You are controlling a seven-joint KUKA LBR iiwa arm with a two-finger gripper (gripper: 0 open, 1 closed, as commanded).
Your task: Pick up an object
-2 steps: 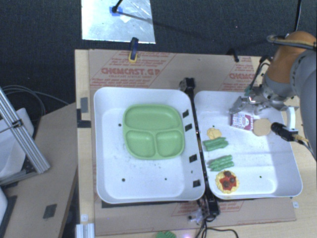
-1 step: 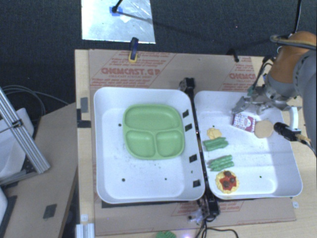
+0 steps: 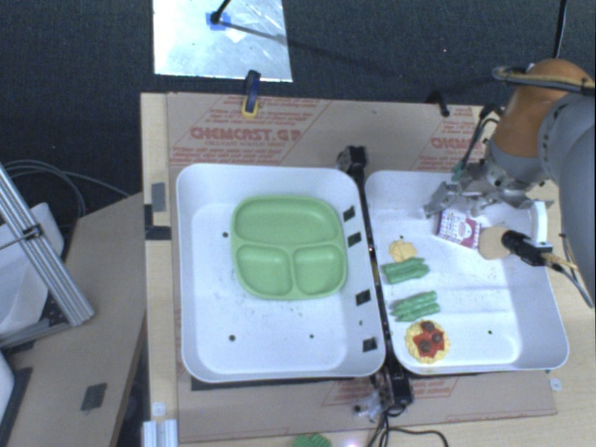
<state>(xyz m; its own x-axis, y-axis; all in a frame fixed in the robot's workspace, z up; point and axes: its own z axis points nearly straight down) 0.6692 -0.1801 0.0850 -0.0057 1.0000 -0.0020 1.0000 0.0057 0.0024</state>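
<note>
While the gripper hangs just over the little red-and-white carton, nothing looks lifted yet; I cannot tell its grip.

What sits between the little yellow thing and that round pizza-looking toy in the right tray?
Two green bean bundles, upper and lower, lie between the yellow piece and the pizza toy in the camera view.

- red/white carton: lying tilted, upper right bin
- 2 green bean bunches, mid right bin
- small pizza, front
- yellow bit nr beans
</note>
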